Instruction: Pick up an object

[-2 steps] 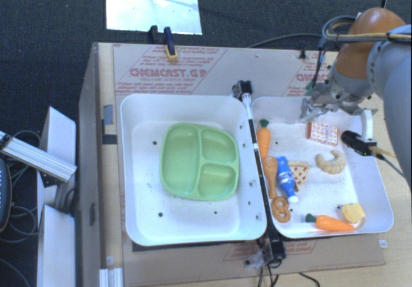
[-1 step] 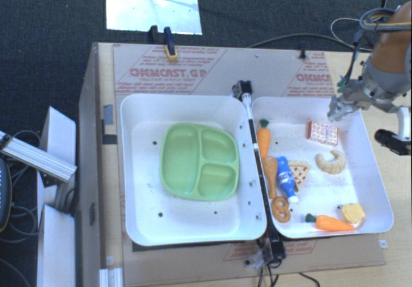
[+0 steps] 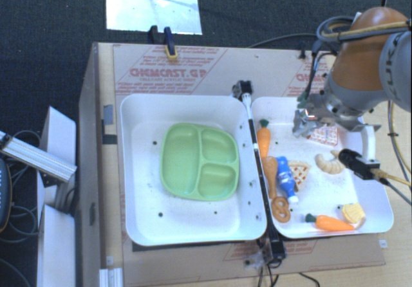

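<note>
Carrot [image 3: 329, 222] near right bin's front rim [image 3: 335, 234]; fingers [image 3: 304, 126] at back — grip unreadable; left bin's [image 3: 138, 170] margins open.

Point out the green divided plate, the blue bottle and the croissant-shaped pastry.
Green divided plastic plate [image 3: 199, 161]: camera view, on its central ridge area.
Small blue bottle with white cap [image 3: 285, 181]: camera view, mid-body.
Pale croissant-shaped pastry [image 3: 329, 163]: camera view, middle of the curve.

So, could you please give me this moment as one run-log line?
arm: over right bin | gripper: low at far end, fingers unclear | left bin: green tray | held: nothing visible
</note>
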Available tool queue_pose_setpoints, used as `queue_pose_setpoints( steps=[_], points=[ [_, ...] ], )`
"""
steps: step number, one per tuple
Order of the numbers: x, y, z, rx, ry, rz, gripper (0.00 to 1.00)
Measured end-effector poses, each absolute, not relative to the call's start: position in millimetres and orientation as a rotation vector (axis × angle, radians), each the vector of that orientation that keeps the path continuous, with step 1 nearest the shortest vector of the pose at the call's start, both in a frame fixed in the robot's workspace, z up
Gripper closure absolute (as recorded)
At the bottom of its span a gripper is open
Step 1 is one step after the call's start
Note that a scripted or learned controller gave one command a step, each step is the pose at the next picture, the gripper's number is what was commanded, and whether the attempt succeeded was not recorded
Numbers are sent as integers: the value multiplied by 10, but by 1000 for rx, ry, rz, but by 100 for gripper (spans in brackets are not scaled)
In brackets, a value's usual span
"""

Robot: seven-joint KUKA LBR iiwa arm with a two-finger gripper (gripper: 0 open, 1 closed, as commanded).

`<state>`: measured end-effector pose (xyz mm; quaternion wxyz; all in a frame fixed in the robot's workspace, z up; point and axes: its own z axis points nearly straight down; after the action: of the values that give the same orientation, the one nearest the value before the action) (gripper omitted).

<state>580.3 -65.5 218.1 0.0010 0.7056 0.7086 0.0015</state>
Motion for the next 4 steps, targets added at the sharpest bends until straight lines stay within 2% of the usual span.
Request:
queue_pose_setpoints(
  steps=[1,2,3,4],
  points=[
    [5799,-666,2177,2217,2224,2,0],
    [5567,-1073,1746,2221,2222,-1,0],
    [5436,-1189,840,2220,2222,1,0],
    [5444,-1187,945,2218,2222,3,100]
  ],
)
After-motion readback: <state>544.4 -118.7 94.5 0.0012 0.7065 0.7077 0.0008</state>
